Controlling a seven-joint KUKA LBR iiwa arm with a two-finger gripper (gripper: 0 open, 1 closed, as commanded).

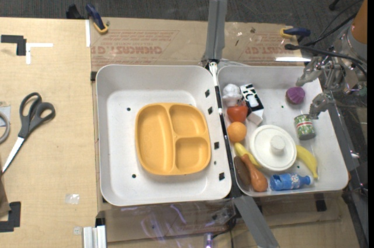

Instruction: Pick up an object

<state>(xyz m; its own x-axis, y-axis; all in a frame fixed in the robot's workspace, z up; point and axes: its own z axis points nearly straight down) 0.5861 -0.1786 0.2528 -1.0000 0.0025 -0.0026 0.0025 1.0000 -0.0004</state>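
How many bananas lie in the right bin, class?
2: one banana right of the white lidded pot, another banana at the pot's left, partly hidden. More may be covered.

- Right bin crowded — white lidded bowl, banana, blue bottle
- Open floor around purple ball — room to descend

The pincer hangs at the view's right edge (fingers pointing down-left).
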